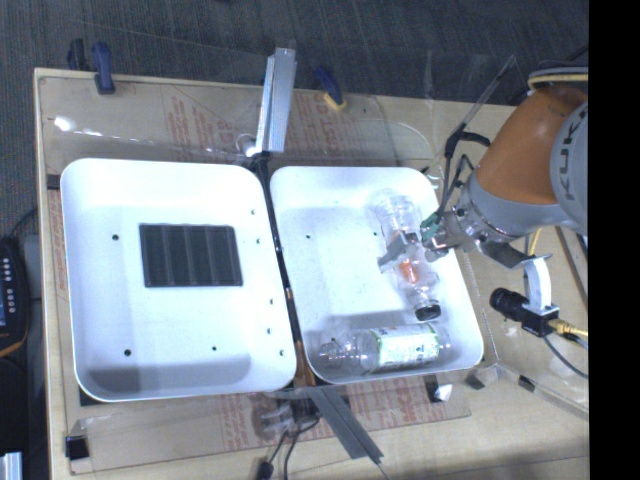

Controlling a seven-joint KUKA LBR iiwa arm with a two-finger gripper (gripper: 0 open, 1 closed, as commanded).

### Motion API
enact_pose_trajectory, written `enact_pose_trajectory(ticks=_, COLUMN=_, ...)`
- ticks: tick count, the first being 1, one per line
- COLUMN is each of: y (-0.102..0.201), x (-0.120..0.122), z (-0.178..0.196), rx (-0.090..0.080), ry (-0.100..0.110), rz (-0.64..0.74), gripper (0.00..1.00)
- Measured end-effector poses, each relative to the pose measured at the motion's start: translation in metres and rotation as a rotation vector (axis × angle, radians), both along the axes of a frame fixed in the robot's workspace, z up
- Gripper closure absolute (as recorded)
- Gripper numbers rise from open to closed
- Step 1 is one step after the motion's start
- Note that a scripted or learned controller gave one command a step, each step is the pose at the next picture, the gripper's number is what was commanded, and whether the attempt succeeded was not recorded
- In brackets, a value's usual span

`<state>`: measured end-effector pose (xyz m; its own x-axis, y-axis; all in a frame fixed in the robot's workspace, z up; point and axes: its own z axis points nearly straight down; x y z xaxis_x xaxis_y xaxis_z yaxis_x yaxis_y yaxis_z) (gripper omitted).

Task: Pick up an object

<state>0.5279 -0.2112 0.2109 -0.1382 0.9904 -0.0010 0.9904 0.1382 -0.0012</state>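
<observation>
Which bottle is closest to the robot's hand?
The bottle with the black cap, lying near the right bin's far right side, right by the gripper. The other bottle, with a white label, lies along the bin's near edge.

My arm (535,158) reached in from the right, the orange band above the wrist showing broad and rounded, the grey wrist section below it angled down and to the left. My gripper (432,236) sat low at the end of the wrist, pointing leftward. I could not make out how its tips stood. A black cable looped off the wrist.
</observation>
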Motion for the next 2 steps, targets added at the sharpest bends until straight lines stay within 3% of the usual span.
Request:
enact_pose_trajectory(ticks=1, y=0.0009, x=0.0399, z=-0.0408, rx=0.001, ry=0.003, rz=0.0, gripper=0.0)
enact_pose_trajectory(ticks=2, y=0.0012, x=0.0402, z=-0.0309, rx=0.001, ry=0.004, rz=0.004, gripper=1.0)
